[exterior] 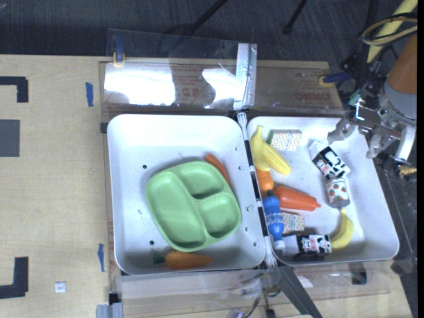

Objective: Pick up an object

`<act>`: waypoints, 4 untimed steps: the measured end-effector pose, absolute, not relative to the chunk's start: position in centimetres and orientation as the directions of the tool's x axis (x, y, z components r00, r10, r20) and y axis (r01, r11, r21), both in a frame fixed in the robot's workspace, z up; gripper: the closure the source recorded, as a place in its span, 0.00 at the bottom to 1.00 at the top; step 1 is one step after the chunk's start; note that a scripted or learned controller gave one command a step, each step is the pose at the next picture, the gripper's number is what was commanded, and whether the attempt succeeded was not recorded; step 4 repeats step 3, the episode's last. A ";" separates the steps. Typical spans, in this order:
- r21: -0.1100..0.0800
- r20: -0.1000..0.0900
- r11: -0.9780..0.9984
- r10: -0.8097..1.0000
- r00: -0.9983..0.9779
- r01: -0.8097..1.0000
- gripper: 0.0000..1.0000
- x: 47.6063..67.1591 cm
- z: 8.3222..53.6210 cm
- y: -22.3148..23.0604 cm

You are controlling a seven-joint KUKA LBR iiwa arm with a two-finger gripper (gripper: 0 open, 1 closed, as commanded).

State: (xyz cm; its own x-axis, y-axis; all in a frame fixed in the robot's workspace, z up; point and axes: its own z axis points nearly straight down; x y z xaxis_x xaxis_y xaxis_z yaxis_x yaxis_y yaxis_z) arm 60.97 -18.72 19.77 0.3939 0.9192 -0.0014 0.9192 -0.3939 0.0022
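Nearest the camera, well short of the fingers and off to their left, an orange carrot is seen lying at the front wall of the left bin, just before a green divided plate. A second carrot is tucked behind that plate's far rim.

In the right bin, the near end is taken up by a cow-print carton, a banana and a blue bottle – all on the camera's side of the fingers. Closer to them lie an orange carrot-shaped toy and a small strawberry-print cup. A black-and-white carton is found just near-left of the left fingertip, apart from it. Farther left rest a yellow corn cob and a patterned box.

The gripper is held over the bin's far right corner – its fingers are spread wide, and nothing is gripped between them.
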 end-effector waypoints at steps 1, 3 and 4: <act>0.004 -0.001 -0.231 0.973 0.231 0.973 0.00 61.7 9.6 -18.6; -0.004 -0.002 -0.349 0.937 0.349 0.937 1.00 65.9 20.8 -13.9; -0.004 -0.002 -0.349 0.937 0.349 0.937 1.00 65.9 20.8 -13.9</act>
